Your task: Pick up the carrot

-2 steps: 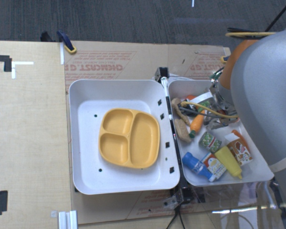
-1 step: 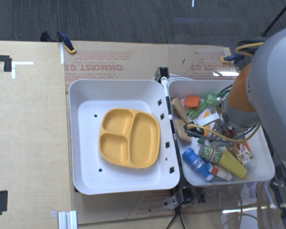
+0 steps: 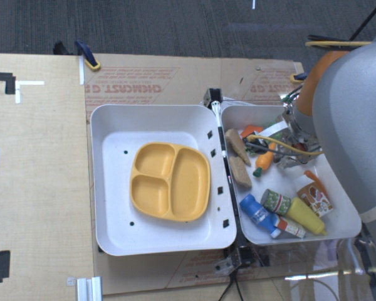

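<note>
Left bin: lots of open floor around the yellow plate.
Right bin: crowded; bread, blue bottle, green can and yellow bottle sit close together.
Arm: covers the right bin's upper right side.

The grey arm is running off the right edge, and its bulk is covering the upper right corner of the right bin. The gripper is sitting behind a tangle of cables, so its shape is staying unclear. The carrot is showing only as a small orange piece with a green tip. The labels on the blue bottle and the green can are reading too small to make out.
</note>
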`<act>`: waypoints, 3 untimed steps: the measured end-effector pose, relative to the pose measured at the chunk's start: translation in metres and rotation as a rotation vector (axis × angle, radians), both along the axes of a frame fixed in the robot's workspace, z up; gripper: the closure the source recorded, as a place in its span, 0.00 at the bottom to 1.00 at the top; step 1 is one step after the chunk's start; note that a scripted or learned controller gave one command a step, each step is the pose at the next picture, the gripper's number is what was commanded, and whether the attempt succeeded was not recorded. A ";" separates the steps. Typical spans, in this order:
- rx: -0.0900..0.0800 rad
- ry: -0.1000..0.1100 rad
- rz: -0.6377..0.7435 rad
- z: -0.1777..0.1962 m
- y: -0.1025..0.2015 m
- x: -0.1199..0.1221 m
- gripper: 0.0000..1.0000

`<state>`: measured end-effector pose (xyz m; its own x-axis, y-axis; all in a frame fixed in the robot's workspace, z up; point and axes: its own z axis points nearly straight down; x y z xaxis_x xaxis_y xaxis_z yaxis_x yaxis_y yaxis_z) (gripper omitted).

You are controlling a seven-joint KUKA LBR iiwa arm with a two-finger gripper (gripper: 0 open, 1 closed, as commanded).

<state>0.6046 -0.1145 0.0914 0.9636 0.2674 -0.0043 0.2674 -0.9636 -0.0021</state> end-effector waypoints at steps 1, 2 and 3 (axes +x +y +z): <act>0.001 0.003 -0.062 -0.001 0.010 -0.027 0.00; 0.002 0.009 -0.056 0.008 0.009 -0.028 1.00; 0.002 0.009 -0.056 0.008 0.010 -0.028 0.00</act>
